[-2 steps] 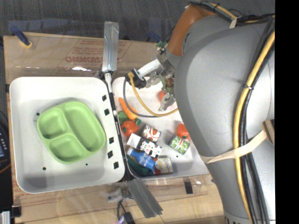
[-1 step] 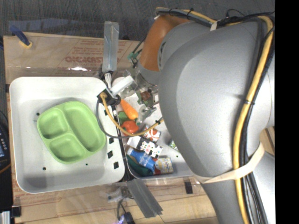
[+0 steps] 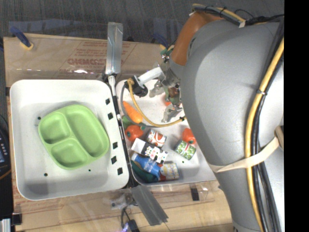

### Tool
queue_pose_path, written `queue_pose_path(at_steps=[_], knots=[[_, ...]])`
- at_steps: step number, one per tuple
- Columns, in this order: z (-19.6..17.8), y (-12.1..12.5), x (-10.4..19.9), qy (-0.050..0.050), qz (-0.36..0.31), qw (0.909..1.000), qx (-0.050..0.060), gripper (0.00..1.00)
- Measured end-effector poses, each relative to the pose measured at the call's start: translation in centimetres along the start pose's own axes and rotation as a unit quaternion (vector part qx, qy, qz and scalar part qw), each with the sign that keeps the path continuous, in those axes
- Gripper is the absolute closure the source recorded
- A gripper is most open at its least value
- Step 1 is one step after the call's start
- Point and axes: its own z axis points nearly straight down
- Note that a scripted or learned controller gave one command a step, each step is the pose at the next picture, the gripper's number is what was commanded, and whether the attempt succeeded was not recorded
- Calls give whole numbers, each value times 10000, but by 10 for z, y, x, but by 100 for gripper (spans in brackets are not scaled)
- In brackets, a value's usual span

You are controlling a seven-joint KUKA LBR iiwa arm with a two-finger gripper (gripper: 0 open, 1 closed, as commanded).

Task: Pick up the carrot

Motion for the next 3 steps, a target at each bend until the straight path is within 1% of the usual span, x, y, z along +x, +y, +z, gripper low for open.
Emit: queue_pose_path(at_steps=[1, 2, 3], knots=[[1, -80, -44, -11, -33, 10000, 8, 0], [-56, 6, -1, 6, -166, 9999, 7, 0], [2, -3, 28, -26, -377, 9993, 22, 0]])
